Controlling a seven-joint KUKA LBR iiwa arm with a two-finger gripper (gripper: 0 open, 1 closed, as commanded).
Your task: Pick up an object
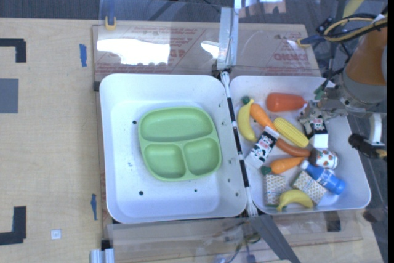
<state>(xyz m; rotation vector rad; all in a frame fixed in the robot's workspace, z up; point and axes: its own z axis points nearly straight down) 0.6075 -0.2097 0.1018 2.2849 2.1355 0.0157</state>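
The right bin (pixel 360 194) holds a pile of toy foods. Among them are a yellow banana (pixel 245 121), a carrot (pixel 261 115), a red-orange pepper (pixel 284 101), a corn cob (pixel 290 131), a sausage (pixel 293 148) and a cow-patterned carton (pixel 262 147). My gripper (pixel 314 119) hangs low over the right part of this bin, just right of the corn cob and above a small white block (pixel 320 140). The arm with its orange band (pixel 368 61) comes in from the right. Nothing is visibly held.
The left bin (pixel 117 132) holds a green divided plate (pixel 180 143). Nearer the front of the right bin lie a blue bottle (pixel 327 180), a second banana (pixel 295 198), another carrot (pixel 285 164) and patterned wafers (pixel 275 188). Clear plastic walls (pixel 228 40) stand behind both bins.
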